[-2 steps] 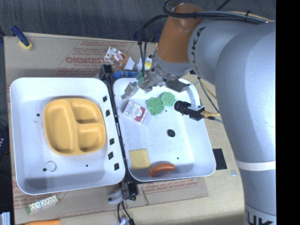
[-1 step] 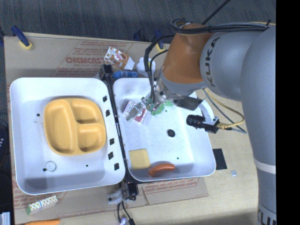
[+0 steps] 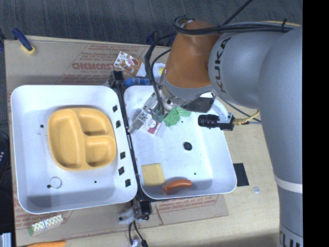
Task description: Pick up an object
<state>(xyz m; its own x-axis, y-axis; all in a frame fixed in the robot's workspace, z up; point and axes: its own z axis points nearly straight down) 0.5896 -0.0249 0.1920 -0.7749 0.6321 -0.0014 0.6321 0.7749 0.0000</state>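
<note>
Wrapper-like red-and-white packet [image 3: 153, 126] lies by a small green object [image 3: 172, 117] at the far end of the right white bin [image 3: 218, 161], the gripper [image 3: 145, 116] low over it, probably to grasp, though I cannot tell its state.

Bench top under flattened cardboard [image 3: 92, 60], seen from above at a slant.
Printed with red lettering along the cardboard's far edge; backed by dark grey ribbed flooring [image 3: 92, 9] across the top. Lit evenly, with soft shadows only. Clipped at the far left corner by a blue and yellow clamp [image 3: 23, 41]; marked by a black square of tape [image 3: 240, 174] on the near right.
</note>
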